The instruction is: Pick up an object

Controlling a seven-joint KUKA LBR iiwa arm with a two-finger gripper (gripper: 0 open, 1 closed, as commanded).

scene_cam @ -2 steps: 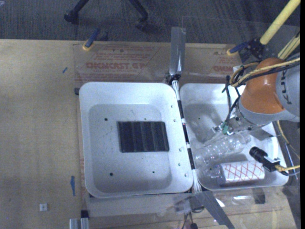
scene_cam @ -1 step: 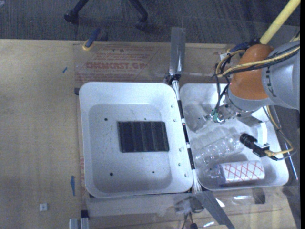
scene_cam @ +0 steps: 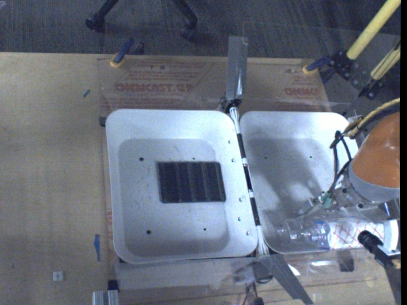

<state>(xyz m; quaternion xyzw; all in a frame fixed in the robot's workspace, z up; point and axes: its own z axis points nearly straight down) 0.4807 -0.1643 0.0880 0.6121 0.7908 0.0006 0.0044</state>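
Note:
A clear plastic bottle [scene_cam: 304, 231] lies on its side near the front edge of the right bin [scene_cam: 280, 138]. Beside it to the right is a white item with a red criss-cross pattern [scene_cam: 348, 231]. The arm comes in from the right, its orange band [scene_cam: 380, 152] over the bin's right side. My gripper [scene_cam: 323, 203] hangs low just above and behind the bottle, close to it; whether it touches the bottle is unclear. A dark ribbed rectangular piece [scene_cam: 191, 182] lies flat in the middle of the left bin [scene_cam: 127, 138].
The two bins meet at a central divider [scene_cam: 245, 170] with a metal post [scene_cam: 236, 68] behind it. Yellow-handled clamps [scene_cam: 356, 46] stand at the back right. Cables [scene_cam: 343, 138] loop beside the arm's wrist. The wooden bench [scene_cam: 51, 170] extends to the left.

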